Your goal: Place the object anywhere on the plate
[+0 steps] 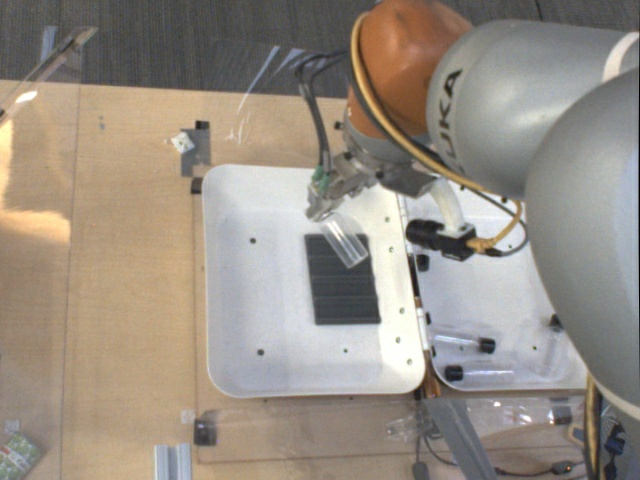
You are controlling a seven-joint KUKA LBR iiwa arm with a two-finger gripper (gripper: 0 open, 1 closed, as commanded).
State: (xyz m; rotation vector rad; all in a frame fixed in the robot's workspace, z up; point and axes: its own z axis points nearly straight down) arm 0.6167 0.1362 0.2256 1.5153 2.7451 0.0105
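Landmark: the dark grey, ribbed rectangular plate (345, 280) lying flat in the left shallow white bin (250, 298), right of that bin's centre; I give every place below relative to it.

Object: a small clear plastic tube-like piece (345, 240), tilted, seen over the plate's upper edge. I cannot tell whether it rests on the plate or hangs just above it.

Gripper: the two-finger gripper (330, 203) sits just beyond the plate's upper edge, under the grey arm with the orange band (400, 48).

Fingers: the clear piece meets the gripper tip, but I cannot tell whether the fingers are spread, pressed together or pinching it; the wrist hides them.

Done, as I judge it: the object has been brought to the plate, so the carrying part looks finished or nearly so.

Left, as I judge it: a confirmed release with the object lying flat on the plate, then the arm drawn clear.

Other items: well to the right of the plate, in the right white bin (500, 298), lie two clear tubes with black caps (470, 358).

Worktop: the light wooden worktop (100, 268) extends to the left of the plate's bin.
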